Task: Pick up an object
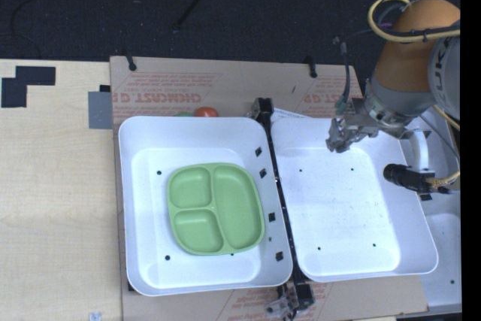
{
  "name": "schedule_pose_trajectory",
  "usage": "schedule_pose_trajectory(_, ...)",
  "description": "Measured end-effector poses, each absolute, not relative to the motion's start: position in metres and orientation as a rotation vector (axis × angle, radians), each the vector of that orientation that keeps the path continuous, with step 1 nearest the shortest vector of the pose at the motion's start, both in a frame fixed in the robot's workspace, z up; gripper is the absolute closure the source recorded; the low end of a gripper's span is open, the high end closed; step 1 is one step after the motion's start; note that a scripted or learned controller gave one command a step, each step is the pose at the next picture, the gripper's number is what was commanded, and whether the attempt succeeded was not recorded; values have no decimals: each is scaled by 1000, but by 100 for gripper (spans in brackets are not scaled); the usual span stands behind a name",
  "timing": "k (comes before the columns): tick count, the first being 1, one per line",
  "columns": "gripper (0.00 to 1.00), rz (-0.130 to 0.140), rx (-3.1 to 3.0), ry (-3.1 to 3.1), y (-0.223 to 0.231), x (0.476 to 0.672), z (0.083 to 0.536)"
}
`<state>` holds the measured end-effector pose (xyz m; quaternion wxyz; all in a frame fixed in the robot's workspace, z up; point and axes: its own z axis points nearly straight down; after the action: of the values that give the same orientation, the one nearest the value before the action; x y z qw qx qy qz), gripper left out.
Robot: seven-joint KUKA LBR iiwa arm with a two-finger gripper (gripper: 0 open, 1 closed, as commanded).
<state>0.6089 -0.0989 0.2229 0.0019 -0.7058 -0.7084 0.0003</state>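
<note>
We see the bench, pale wood, carrying a sheet of brown cardboard with red print on it, and on that 2 shallow white bins side by side, joined along a black strip.

The left bin holds the thing to pick: a light green plate, rounded-rectangular with soft corners, split by raised ridges into 3 compartments, 2 smaller ones on its left and 1 long one on its right. It lies flat, slightly rotated, near the middle of the bin floor, apart from every wall.

The right bin shows a bare white floor with a few small dark specks.

The arm, grey with its orange band, reaches in from the right above the right bin's far right corner. Its gripper hangs over the far edge of that bin, well apart from the plate. It is too small and dark for us to tell how its jaws stand, and we see nothing in it.

Just behind the left bin's far wall sits a small red round object, partly hidden.
</note>
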Motion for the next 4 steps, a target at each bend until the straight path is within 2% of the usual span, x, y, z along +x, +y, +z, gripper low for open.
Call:
schedule_pose_trajectory(1,100,2,-2214,-2223,-54,607,224)
schedule_pose_trajectory(2,100,5,-2213,-2222,1,587,222)
schedule_pose_trajectory(3,100,0,-2213,-2225,60,579,231)
schedule_pose_trajectory(4,100,6,-2213,-2222,111,574,220)
